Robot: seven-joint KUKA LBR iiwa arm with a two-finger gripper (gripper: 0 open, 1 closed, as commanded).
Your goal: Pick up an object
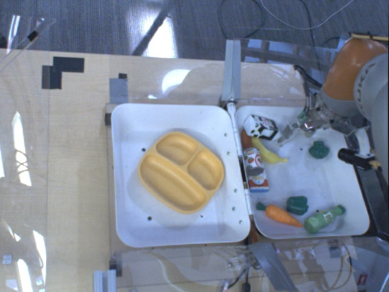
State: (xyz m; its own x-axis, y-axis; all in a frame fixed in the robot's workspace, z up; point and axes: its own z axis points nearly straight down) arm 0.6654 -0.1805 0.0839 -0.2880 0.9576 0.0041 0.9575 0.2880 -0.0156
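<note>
Banana [269,152] lies just left of and below the gripper [290,130], whose jaws I cannot tell are apart or together.

arm [358,72]: running off the right edge, its base out of sight
gripper [290,131]: showing as small blurred metal parts, finger state unreadable
carton [256,170]: lying against the bin's left wall, its print too small to read
cow-print object [261,126]: too small to identify
black part [358,159]: being cut off by the right edge
cables [267,11]: running off the top edge
</note>
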